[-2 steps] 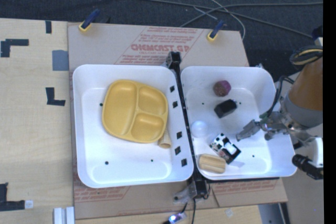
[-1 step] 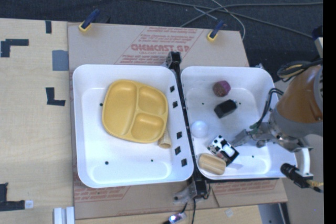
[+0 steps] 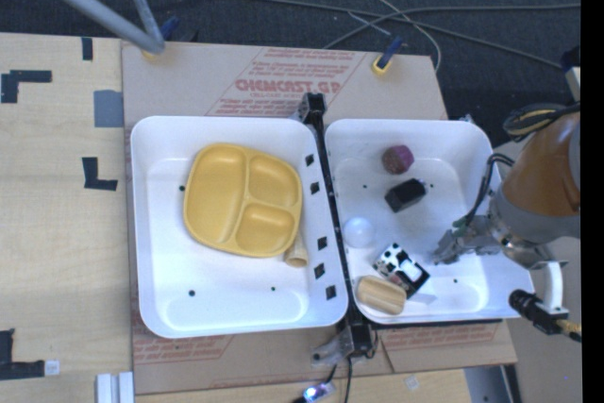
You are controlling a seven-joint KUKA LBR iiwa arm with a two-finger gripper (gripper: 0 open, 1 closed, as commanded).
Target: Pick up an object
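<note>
So, near edge of the right bin (image 3: 472, 139): one tan block (image 3: 381, 295) sits in the near left corner, touching one black-and-white checked piece (image 3: 403, 266).
Left wall of the right bin: one clear round ball (image 3: 359, 230) rests close to it.
Gripper (image 3: 451, 250): it is low by the right wall; I cannot tell if the fingers are apart or together.
Open room: bare white floor lies between the gripper and the checked piece.
Middle: one black block (image 3: 405, 194).
Far edge: one dark purple ball (image 3: 397, 159).
Left bin (image 3: 151, 203): one yellow tray (image 3: 243, 200) with three parts, with one tan piece (image 3: 296, 253) at its near right edge.
</note>
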